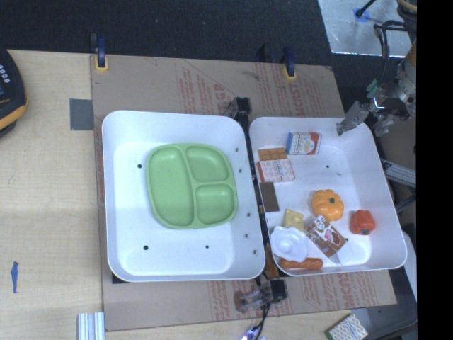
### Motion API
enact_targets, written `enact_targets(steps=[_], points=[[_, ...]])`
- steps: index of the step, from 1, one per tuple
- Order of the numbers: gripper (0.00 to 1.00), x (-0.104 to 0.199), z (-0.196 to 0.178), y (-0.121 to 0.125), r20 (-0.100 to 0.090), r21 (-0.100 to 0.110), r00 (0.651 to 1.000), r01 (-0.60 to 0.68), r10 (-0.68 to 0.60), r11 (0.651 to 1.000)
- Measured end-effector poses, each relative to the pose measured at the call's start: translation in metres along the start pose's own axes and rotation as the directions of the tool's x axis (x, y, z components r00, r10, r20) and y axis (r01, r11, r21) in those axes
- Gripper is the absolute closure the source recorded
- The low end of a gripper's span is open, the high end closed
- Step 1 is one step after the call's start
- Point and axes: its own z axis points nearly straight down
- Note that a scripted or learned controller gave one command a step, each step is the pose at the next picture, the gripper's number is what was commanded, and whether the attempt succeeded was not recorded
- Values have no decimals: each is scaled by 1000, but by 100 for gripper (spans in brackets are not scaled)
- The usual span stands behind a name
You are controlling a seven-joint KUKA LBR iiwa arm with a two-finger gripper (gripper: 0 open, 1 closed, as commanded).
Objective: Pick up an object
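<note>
In the right shallow white bin (382,190), a loose group of small objects is observed. A small orange pumpkin-shaped toy (326,205) lies near the bin's middle, with a red pepper-shaped toy (362,222) just beside it toward the right wall. Along the front wall, a white crumpled plastic item (289,244) is seen touching an orange-red sausage-shaped toy (302,264), and a brown-and-white printed packet (325,236) lies tilted against them. A small yellow block (293,219) is noted just behind the white item. Toward the rear left of the bin, a red-and-white printed carton (274,170), a small brown flat piece (271,153) and a blue-and-white printed box (303,143) are recorded close together. The end effector (349,124) is located above the bin's rear right corner, well apart from all of these objects, and nothing is seen between its fingers; whether it is open or closed cannot be told. In the left shallow white bin (120,211), a pale green three-compartment plastic plate (191,185) lies flat near the centre. Both bins rest side by side on a brown cardboard sheet (177,83) spread over the light wooden worktop (42,190).
</note>
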Motion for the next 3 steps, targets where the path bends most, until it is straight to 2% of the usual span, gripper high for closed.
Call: enact_targets(steps=[1, 2, 3], points=[[0, 25, 85, -77, -5, 14, 1000, -1, 1, 1000], [0, 44, 155, -80, -3, 7, 1000, 1, -1, 1000], [100, 41, 140, -78, 1, 1, 1000, 1, -1, 1000]])
